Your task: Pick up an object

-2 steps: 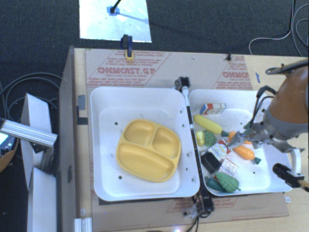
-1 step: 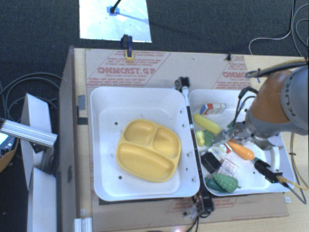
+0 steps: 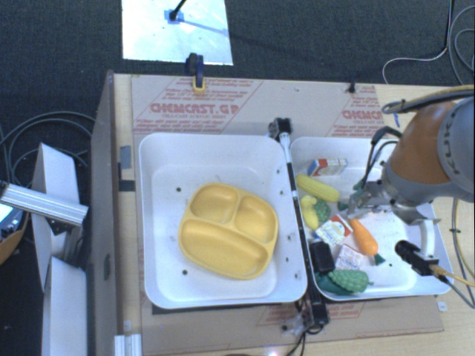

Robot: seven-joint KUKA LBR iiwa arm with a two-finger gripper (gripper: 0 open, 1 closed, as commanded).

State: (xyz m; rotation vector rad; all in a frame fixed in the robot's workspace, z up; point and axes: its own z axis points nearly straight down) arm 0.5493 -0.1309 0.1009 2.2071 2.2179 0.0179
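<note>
The right bin (image 3: pixel 393 284) holds several toy items. A yellow corn cob (image 3: pixel 318 188) lies near its left wall, and a small red and white carton (image 3: pixel 326 167) sits behind it. An orange carrot (image 3: pixel 364 237) lies in the middle, with a white packet (image 3: pixel 332 232) to its left and another packet (image 3: pixel 349 258) in front. A green leafy piece (image 3: pixel 347 280) rests at the front, and a black block (image 3: pixel 321 256) lies by the divider. My gripper (image 3: pixel 362 199) hangs low over the bin's middle, just behind the carrot and right of the corn. I see nothing held in it.
The left bin (image 3: pixel 159 199) holds a yellow divided plate (image 3: pixel 228 230). A small green piece (image 3: pixel 322 212) and a yellow piece (image 3: pixel 308 215) lie beside the corn. The grey arm with its orange band (image 3: pixel 419 147) reaches in over the right bin's right side.
</note>
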